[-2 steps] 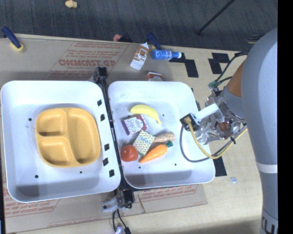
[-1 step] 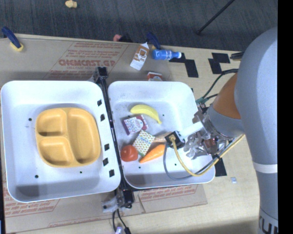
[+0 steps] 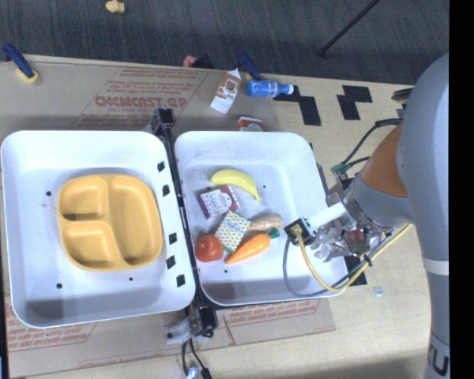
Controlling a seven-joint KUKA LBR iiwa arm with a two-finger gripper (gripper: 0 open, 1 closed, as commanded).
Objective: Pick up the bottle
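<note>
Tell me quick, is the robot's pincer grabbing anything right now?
Pincer: over the right edge of the right-hand shallow white bin; whether it is open, shut or holding anything cannot be told.

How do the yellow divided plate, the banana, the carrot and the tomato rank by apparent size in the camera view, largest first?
1. yellow divided plate
2. banana and carrot: too alike to rank
3. tomato

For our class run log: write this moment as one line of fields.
task: pick up bottle | bottle: on bench beyond right bin | gripper: over right bin's right rim | bottle not held
</note>
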